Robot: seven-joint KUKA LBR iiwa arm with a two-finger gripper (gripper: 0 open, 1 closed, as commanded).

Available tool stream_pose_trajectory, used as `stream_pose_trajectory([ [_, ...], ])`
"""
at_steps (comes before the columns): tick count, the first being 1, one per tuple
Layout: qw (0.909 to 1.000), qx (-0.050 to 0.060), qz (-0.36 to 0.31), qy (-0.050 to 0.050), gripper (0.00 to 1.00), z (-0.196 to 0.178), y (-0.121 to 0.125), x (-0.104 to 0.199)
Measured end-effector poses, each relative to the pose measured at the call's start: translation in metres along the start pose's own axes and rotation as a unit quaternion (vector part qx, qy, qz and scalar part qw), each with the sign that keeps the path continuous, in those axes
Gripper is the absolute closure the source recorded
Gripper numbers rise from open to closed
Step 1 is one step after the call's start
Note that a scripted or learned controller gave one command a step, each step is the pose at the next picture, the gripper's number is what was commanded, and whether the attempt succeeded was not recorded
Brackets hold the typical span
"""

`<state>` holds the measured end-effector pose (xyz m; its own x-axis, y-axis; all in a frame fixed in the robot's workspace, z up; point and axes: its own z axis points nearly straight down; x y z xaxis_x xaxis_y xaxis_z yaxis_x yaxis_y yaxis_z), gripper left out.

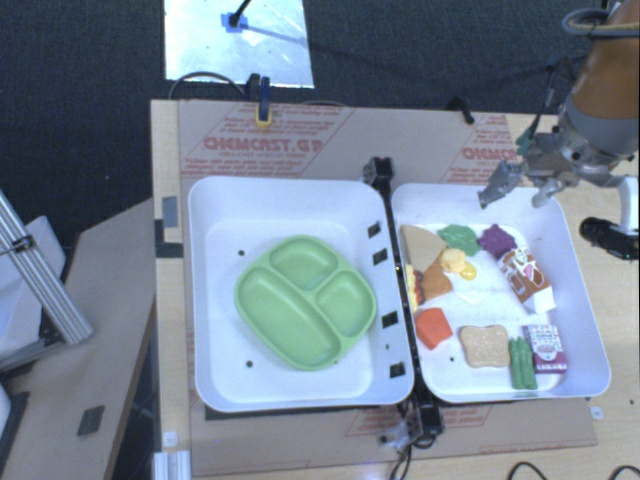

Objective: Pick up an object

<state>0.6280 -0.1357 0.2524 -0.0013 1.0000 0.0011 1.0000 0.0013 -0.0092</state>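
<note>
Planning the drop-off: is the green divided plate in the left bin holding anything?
Empty. All three compartments of the green plate show bare green; the toy foods lie in the right bin.

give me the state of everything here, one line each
gripper: open, nothing between its fingers, above the right bin's far edge
green tray: lying flat in the left bin, its compartments bare
left bin: holds the tray
right bin: holds the toy foods
purple piece: lying loose, not gripped
orange block: lying flat near the divider
bread slice: lying flat
green stalks: lying beside the bread slice
</note>
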Motion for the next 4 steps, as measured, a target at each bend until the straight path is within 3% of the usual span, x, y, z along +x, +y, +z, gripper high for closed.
stream_pose_trajectory([
  [1,1.0,-0.006,-0.001,-0.001,0.0,-0.007,0.002,0.0],
  [4,1.0,-0.003,0.0,0.0,0.0,0.141,-0.01,-0.01],
])
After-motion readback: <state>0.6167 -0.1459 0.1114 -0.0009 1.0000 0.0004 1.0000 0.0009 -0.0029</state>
